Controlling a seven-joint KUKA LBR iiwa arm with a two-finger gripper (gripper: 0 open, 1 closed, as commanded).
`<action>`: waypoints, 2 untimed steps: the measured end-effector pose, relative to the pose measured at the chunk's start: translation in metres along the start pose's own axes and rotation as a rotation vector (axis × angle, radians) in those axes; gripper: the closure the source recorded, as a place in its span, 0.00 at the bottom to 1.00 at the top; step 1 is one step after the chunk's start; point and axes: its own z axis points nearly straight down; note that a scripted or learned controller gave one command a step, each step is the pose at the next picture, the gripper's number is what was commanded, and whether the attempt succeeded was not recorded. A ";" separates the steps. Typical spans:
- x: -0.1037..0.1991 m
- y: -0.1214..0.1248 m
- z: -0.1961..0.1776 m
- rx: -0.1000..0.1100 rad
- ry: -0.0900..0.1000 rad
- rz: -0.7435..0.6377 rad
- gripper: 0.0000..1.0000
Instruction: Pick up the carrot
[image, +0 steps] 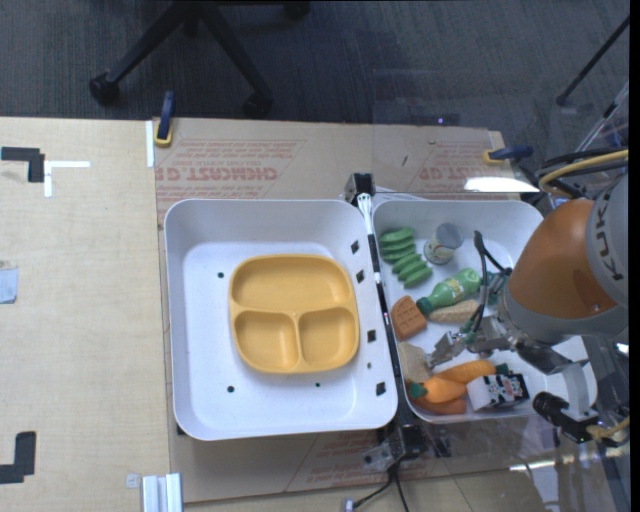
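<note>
End effector (462, 343) low in right white bin (520, 212), finger state unreadable. Orange plastic carrot (452, 375) lies just below it, near-touching. Green bottle (452, 290) just above. Tan wooden tabletop (80, 330), dark carpet behind

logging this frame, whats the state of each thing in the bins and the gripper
carrot: lying flat near the right bin's front edge
gripper: low in the right bin, just above the carrot
yellow tray: upright in the left bin
green bottle: on its side
cracker: lying flat
</note>
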 end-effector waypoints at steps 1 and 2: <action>-0.033 -0.007 0.007 -0.002 -0.002 0.010 0.00; -0.033 -0.005 0.000 -0.003 -0.001 0.012 1.00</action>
